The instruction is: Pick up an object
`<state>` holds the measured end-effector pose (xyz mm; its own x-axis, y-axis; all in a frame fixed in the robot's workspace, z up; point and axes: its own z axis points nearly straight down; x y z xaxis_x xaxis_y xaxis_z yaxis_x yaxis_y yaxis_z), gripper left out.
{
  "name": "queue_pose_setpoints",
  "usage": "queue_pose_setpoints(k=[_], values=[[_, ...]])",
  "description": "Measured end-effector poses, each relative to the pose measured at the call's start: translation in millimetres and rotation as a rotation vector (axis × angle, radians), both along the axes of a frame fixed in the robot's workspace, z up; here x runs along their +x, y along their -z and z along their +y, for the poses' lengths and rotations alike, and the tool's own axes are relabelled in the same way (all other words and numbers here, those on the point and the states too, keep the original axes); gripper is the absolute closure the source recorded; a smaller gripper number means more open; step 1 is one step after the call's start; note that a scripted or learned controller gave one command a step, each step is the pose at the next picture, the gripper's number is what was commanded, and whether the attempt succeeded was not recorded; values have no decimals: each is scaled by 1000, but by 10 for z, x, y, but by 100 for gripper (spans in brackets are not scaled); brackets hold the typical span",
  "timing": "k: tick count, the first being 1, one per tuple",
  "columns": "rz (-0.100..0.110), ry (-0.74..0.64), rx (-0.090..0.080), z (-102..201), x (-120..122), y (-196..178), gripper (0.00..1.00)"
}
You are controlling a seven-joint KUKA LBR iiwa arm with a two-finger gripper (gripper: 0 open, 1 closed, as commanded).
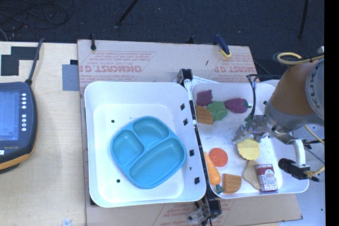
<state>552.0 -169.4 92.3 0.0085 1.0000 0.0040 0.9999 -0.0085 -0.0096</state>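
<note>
In the right bin (275,188), the gripper (249,134) sits low among toy food, just above the yellow piece (248,150). How wide the tool stands, and whether it has hold of anything, I cannot tell; the wrist and its shadow cover that spot.

Likeliest target, by position: the yellow piece, lying near the bin's middle and touching or almost touching the tool's tip.

Risks, as I judge them:
- The yellow piece looks smooth and rounded. A slanted or off-centre close could squeeze it out sideways.
- The tan wedge (251,174) and the small red carton (266,177) lie just beside it on the near side. A descent slightly off could nudge or catch those instead.
- The orange ball (217,156) could roll if bumped.

Edges and room:
- The bin's right wall is near the arm's elbow side, so there is little slack there.
- The purple eggplant (237,105), green piece (216,110) and purple block (204,97) crowd the far end.
- The carrot (212,168) lines the divider wall.
- Open floor lies between ball and eggplant.
- The left bin (100,108) holds a blue divided plate (148,151), well apart.
</note>
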Motion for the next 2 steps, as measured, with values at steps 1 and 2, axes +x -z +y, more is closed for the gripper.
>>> queue_pose_setpoints(k=[1, 2], values=[[-14, -17, -1, 867, 4, -1222, 100], [-1, -12, -2, 1364, -358, -1390, 100]])
